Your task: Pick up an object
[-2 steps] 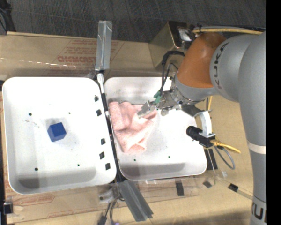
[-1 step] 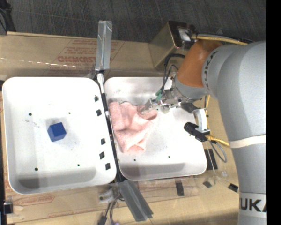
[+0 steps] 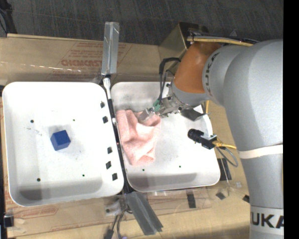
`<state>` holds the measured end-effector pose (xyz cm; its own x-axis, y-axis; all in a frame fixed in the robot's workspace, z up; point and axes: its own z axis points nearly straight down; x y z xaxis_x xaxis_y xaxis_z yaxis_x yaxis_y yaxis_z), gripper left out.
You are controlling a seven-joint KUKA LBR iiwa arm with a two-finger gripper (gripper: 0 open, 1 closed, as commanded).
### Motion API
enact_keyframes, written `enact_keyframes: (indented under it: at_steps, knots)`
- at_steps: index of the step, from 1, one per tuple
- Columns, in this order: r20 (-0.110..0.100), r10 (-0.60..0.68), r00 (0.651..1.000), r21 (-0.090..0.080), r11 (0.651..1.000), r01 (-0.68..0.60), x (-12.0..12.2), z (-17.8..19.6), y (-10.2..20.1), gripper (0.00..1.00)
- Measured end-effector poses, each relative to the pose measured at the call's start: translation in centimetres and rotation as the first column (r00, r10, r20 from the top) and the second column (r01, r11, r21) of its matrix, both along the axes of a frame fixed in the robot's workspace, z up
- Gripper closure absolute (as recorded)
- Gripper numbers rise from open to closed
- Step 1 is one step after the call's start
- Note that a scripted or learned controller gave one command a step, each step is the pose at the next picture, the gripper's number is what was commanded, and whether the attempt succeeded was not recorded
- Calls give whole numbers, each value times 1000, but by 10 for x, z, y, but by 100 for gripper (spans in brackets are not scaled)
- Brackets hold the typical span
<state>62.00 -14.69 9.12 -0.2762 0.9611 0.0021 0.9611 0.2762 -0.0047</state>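
End effector (image 3: 154,111) down at upper edge of pink cloth (image 3: 138,137) in right bin (image 3: 189,176) — finger state cannot be told, cloth bunched there — best to pinch a raised fold and lift straight; blue cube (image 3: 60,139) sits in left bin (image 3: 20,133).

A crumpled pink cloth (image 3: 137,136) lies in the right bin; a blue cube (image 3: 61,139) sits in the left.

Open left bin (image 3: 20,108) around blue cube (image 3: 61,139)
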Motion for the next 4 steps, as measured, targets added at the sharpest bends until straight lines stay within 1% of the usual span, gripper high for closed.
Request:
enact_keyframes:
  at_steps: [1, 2, 3, 4]
  knots:
    - [-1, 1, 1000, -1, 1000, -1, 0, 10, -1, 100]
    - [-1, 1, 1000, -1, 1000, -1, 0, 10, -1, 0]
    - [-3, 4, 1000, -2, 1000, -4, 0, 20, -1, 100]
    - [-2, 4, 1000, -2, 1000, -4, 0, 20, 0, 0]
